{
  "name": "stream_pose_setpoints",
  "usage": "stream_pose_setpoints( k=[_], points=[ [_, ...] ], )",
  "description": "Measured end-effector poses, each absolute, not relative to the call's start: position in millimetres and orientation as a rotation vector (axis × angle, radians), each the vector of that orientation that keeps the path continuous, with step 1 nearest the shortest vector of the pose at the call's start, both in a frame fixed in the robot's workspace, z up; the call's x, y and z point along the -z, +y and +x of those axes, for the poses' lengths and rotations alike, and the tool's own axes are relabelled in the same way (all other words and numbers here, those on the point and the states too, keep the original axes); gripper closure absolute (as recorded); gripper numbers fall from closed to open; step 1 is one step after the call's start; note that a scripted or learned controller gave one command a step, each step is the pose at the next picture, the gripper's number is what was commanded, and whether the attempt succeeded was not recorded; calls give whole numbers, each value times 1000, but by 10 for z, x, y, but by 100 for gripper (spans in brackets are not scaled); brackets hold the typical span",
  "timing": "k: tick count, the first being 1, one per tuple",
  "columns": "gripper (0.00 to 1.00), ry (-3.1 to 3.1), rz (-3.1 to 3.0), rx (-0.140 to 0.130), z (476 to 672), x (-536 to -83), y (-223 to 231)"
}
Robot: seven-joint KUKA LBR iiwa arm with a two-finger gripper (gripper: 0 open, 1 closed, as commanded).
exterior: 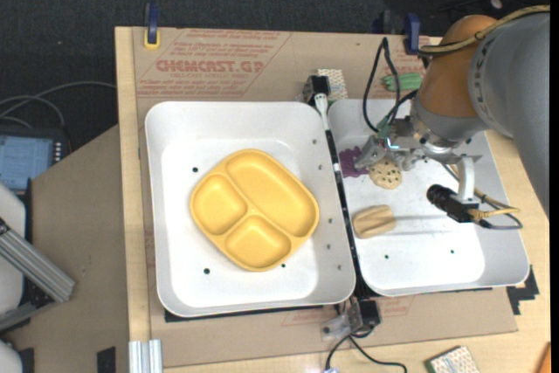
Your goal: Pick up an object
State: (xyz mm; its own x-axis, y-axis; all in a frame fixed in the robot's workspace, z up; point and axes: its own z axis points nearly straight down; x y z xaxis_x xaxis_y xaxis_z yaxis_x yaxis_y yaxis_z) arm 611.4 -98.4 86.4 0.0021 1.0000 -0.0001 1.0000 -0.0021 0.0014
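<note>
Light: bright, even, from above.
Glare: white bins (175, 214) nearly washed out.
Shadows: soft, faint beside yellow tray (253, 207).
Focus: arm (515, 74) blurred at right.

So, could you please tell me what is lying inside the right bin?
The right bin holds a tan bread-like piece, a speckled cookie and a purple item. The arm covers the rear.

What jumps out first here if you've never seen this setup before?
Most eyes would land on the yellow divided plate, sitting alone in the left white bin. Next comes the grey arm with its orange band, reaching in from the right over the right white bin, its gripper low above a speckled cookie, with a tan bread-like piece nearby.
</note>
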Motion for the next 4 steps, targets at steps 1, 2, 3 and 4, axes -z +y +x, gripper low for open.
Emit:
stream_pose_setpoints(
  k=[1, 2, 3, 4],
  points=[
    [0, 2222, 2220, 0, 6454, -853, -1085],
    [0, 2219, 2224, -1, 6035, -862, -1185],
    [100, 2217, 2220, -6, 6058, -967, -1182],
    [0, 2217, 2221, -5, 6055, -959, -1182]
  ],
)
